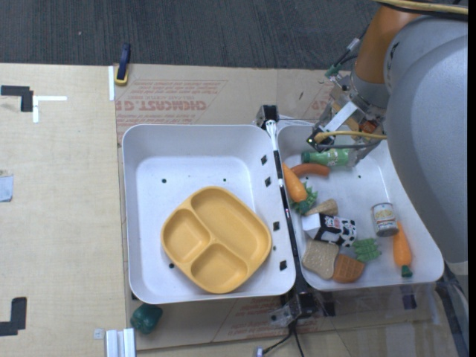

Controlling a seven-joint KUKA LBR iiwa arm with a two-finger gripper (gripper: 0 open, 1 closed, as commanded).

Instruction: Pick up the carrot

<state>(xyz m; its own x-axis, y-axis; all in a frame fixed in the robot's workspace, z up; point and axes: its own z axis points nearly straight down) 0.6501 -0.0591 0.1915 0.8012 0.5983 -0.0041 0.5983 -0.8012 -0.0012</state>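
The camera view looks down at a slant on a light wooden table (52,222) carrying two shallow white bins side by side. The grey arm (435,110) with its orange band reaches in from the right, and its end effector (338,136) hangs over the far end of the right bin (428,248). Whether the end effector is open or closed on anything cannot be told; its tip is lost among cables and a clear frame.

Just below the end effector lies a green bottle (331,157), and touching that on the near side is a reddish sausage-shaped piece (311,169). Nearer the camera and slightly left of the end effector, against the wall shared with the other bin, lies a carrot (294,184) with green leaves at its near end. A second carrot (402,249) lies well apart from the end effector, near the right bin's right wall, its green stem pointing toward the camera. Just beside it, on the end effector's side, stands a small tin can (384,219).

Between the two carrots sit a black-and-white cow-patterned carton (332,231), a slice of bread (320,259), an orange rounded piece (348,269) and a green leafy piece (367,249).

Far to the left of the end effector, the left bin (149,162) holds a yellow three-compartment plate (216,238). A dark green object (146,317) lies on the table outside that bin's near left corner.
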